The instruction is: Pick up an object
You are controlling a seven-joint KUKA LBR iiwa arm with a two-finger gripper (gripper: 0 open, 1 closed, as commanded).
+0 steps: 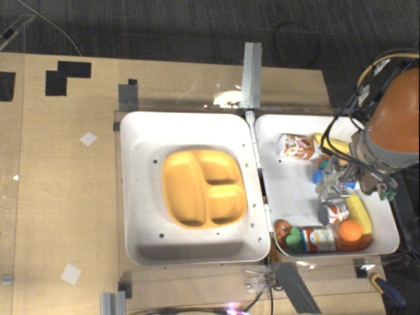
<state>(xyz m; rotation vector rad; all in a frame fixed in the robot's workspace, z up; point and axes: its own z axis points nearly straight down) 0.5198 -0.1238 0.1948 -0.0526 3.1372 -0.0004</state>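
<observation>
Orange-banded arm's gripper (335,188) hovers low in the right bin (289,176), over a small can (336,211) near its front edge; I cannot tell the jaws' state. Picking seems underway; next, descend and close.

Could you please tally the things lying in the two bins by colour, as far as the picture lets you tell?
Yellow: 3, the tray, corn, banana
Orange: 1, ball
Red-and-white: 3, packet, can, bottle
Blue: 1, piece
Total: 8
</observation>
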